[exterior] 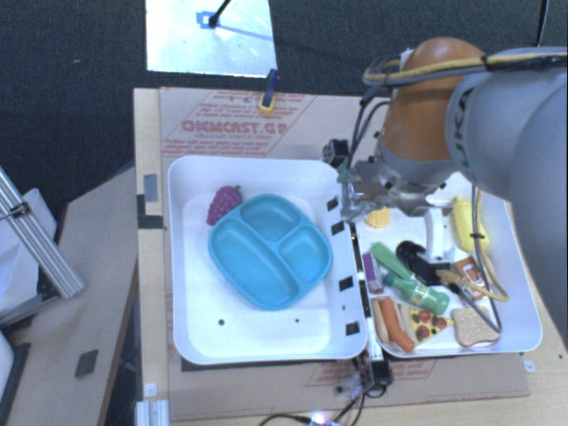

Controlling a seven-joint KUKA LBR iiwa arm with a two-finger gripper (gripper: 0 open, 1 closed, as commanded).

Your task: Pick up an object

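My gripper (380, 204) sits low over the far-left part of the right bin (524, 327), just above a small yellow-orange piece (379, 217). I cannot tell how its grasp stands. The blue divided plate (269, 250) and purple grapes (224, 203) lie in the left bin (191, 327)

A dark carpeted floor (80, 78) surrounds the bench (98, 264), whose pale wooden top carries a cardboard sheet (235, 127) printed in red. A shiny square panel (209, 25) lies on the floor beyond, and a metal rail (35, 238) slants at the left.
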